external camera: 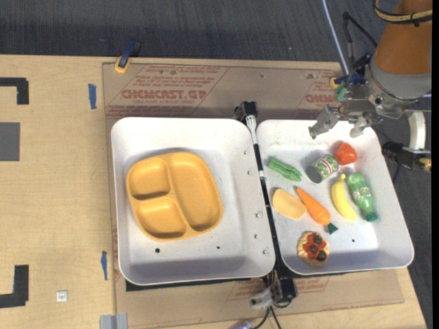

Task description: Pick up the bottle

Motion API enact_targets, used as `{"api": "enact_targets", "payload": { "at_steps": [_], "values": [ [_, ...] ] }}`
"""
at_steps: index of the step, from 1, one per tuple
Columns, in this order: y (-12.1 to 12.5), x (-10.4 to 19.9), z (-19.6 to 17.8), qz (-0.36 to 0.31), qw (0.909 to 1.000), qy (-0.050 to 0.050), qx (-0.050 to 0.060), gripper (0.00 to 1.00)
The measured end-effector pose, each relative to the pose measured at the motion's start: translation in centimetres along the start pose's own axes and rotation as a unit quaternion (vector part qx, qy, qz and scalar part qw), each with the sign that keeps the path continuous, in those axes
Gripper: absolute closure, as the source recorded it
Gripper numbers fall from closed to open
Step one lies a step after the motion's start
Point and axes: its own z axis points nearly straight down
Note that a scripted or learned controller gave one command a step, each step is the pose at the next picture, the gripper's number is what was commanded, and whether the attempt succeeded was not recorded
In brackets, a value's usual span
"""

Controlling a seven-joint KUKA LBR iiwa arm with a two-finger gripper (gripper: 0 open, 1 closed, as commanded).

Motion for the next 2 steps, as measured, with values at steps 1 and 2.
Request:
{"api": "enact_targets", "payload": {
  "at_steps": [1,2],
  "values": [
    [-2.0,3.0,7.4,-0.105,0.9945,0.001,0.001,0.00],
    [-1.0,-7.0,-5.2,-0.195,0.9807,-0.001,-0.001,0.00]
  ]
}}
